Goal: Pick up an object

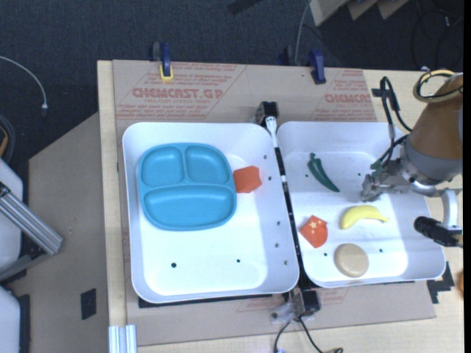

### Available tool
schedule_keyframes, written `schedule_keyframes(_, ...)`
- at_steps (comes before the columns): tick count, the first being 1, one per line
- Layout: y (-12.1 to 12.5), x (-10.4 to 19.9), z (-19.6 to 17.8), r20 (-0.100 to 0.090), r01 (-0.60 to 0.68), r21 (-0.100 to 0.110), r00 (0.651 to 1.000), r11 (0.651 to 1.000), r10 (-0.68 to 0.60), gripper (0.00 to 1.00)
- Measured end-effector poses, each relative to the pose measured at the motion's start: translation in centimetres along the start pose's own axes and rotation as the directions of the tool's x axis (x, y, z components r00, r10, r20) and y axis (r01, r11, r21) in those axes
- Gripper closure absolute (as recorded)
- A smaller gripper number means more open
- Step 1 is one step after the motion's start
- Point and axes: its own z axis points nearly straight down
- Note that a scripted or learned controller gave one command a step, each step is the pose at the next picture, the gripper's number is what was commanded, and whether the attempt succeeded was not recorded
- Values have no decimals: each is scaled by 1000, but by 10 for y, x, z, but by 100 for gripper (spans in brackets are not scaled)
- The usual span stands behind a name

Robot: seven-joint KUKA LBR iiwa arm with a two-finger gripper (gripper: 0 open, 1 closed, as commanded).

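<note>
While the arm (pixel 438 134) reached in from the right, the scene read as follows.

Hand: the hand (pixel 374 187) hung low over the right bin (pixel 294 219), at its right-middle part; its metal tip was small and blurred, so I cannot tell whether it was apart or together, and nothing showed clamped in it.

Nearest thing: the banana (pixel 362 216) lay just below the hand, near it but seemingly not touching.

Pepper: a green pepper (pixel 321 173) lay to the hand's left, on the bin floor, slanting, apart from the hand.

Other things in that bin: a red piece (pixel 315 231) with a yellow mark lay near the left wall; a tan round (pixel 351 259) lay near the front, just below the banana.

Left bin: the left bin (pixel 199 271) held a blue tray (pixel 188 186) with three compartments, and an orange block (pixel 247 179) just beside the tray's right edge.

Surface: both bins sat side by side on a brown board (pixel 118 197), held by blue clamps (pixel 163 56) at the far edge.

Progress: by my reading the pick was not yet done; every thing lay flat in a bin and none was lifted. The approach looked mostly made, with the banana the likeliest target; closing, gripping and lifting were left.

Hard to make out: the hand's tip was too small to read; the arm was cut off at the right; whether the tip touched the bin floor could not be told.
</note>
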Motion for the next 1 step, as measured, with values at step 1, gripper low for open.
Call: schedule_keyframes(1, -1, 9, -46, 1, 1, -1, 1000, 1000, -1, 100)
